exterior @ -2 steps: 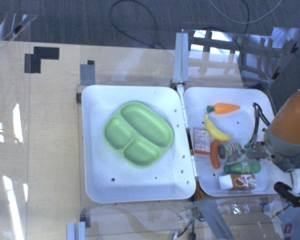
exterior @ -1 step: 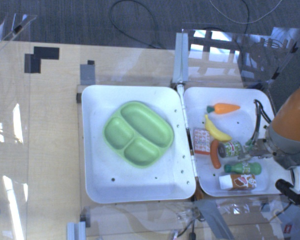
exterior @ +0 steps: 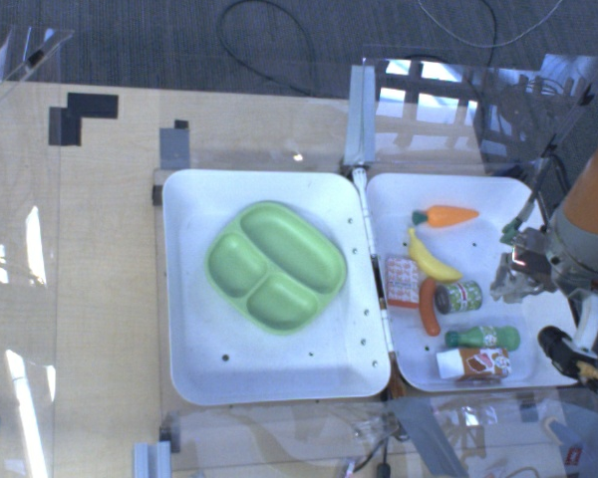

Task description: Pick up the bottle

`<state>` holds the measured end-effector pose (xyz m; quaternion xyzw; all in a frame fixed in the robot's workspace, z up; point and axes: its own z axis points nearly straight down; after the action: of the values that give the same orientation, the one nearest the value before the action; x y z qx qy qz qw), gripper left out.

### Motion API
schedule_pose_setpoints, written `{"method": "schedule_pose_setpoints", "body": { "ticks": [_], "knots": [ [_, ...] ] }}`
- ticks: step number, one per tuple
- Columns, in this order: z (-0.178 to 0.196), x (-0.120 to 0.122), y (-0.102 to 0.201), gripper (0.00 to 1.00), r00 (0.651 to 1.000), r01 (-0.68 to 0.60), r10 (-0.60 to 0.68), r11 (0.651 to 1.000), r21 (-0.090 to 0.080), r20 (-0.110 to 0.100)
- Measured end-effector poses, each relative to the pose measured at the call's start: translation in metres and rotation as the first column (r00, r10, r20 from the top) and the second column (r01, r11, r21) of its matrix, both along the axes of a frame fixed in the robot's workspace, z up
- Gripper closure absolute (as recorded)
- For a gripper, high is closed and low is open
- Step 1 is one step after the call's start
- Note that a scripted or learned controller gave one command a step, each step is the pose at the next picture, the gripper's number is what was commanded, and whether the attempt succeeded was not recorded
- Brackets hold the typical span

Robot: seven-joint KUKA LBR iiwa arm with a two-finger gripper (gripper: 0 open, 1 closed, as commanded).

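The bottle (exterior: 475, 363) is lying on its side at 6 o'clock in the right bin (exterior: 399, 207), a green tube (exterior: 482, 339) touching it above, with a can (exterior: 458, 297), sausage (exterior: 429, 307), banana (exterior: 432, 258) and carrot (exterior: 446, 216) beyond. The tool (exterior: 518, 279) is hovering at 3 o'clock; its spread cannot be told. The left bin (exterior: 184, 267) is holding a green plate (exterior: 276, 266).

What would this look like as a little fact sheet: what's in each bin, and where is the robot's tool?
left bin: green divided plate
right bin: toy carrot, banana, hot dog, small card packet, small can, green bottle, brown bottle with white cap
tool: over the right bin's right side, right of the can
tool holding anything: cannot tell
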<state>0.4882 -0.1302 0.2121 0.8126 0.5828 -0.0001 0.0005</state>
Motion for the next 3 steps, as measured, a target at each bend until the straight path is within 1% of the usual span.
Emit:
{"method": "schedule_pose_setpoints", "body": {
  "ticks": [1, 2, 3],
  "knots": [
    [0.000, 0.000, 0.000, 0.00, 1.000, 0.000, 0.000, 1.000, 0.000, 0.000],
    [-0.124, 0.003, -0.047, 0.00, 0.981, -0.191, 0.192, 0.981, -0.004, 0.010],
    [-0.124, 0.004, -0.044, 0.00, 0.911, -0.413, 0.413, 0.911, -0.010, 0.011]
  ]
}}
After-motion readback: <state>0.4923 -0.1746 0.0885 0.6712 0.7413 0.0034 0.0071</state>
